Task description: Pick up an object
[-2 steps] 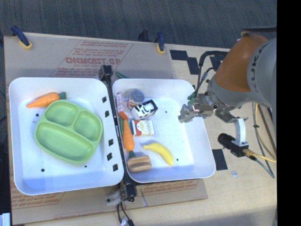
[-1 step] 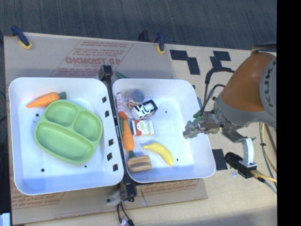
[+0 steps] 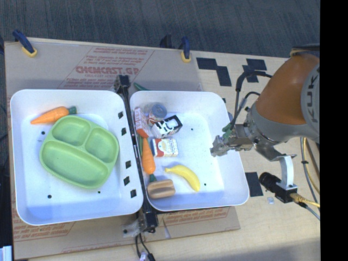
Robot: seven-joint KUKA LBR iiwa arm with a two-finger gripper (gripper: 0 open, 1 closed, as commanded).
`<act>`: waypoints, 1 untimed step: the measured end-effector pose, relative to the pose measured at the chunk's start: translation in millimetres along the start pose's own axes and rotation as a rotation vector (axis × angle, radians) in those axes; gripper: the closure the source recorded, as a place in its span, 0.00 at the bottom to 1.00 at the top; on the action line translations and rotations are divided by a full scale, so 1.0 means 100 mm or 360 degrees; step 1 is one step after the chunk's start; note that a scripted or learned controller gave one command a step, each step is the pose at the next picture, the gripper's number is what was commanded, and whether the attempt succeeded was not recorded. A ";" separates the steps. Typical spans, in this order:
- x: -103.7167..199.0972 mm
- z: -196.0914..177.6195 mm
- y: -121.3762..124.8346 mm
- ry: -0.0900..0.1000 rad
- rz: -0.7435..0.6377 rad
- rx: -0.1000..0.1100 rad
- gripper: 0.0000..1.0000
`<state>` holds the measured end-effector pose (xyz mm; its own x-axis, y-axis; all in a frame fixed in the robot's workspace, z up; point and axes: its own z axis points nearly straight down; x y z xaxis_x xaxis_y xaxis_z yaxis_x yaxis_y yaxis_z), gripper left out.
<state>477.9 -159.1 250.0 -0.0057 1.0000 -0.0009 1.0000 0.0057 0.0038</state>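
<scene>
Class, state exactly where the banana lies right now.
The banana lies in the right bin, near its front edge, just right of the hot dog and below the small carton.

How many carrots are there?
2. One carrot lies in the left bin above the green plate; the other carrot lies along the right bin's left wall. More may be hidden.

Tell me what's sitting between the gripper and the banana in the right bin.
Nothing: in the camera view, bare white bin floor separates the gripper from the banana, which lies lower-left of it.
</scene>
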 end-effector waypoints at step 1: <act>0.08 0.21 -0.01 0.0001 -0.0003 0.0007 1.00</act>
<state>477.2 -151.1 228.5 -0.0075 1.0000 -0.0001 1.0000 0.0075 -0.0006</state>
